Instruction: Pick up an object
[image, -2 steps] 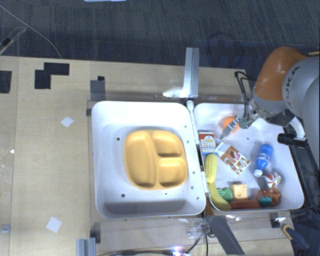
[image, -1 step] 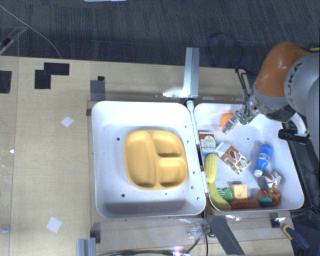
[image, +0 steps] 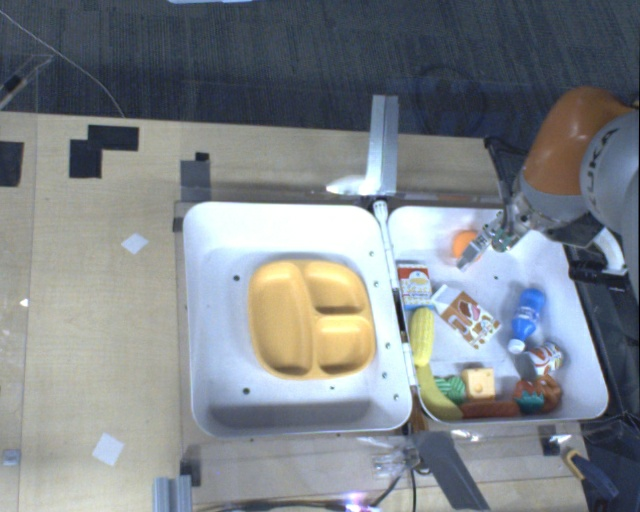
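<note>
In the right bin (image: 560, 262), near its back wall, the jaws (image: 487, 243) hang just beside a small orange ball (image: 463, 242). I cannot tell if they grip it.

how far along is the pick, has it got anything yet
Done: the arm has reached into the right bin, and the gripper sits at the far end beside an orange object. In hand: nothing visibly held. Left: grasp and lift. The blue bottle, banana and yellow tray in the left bin lie untouched.
</note>
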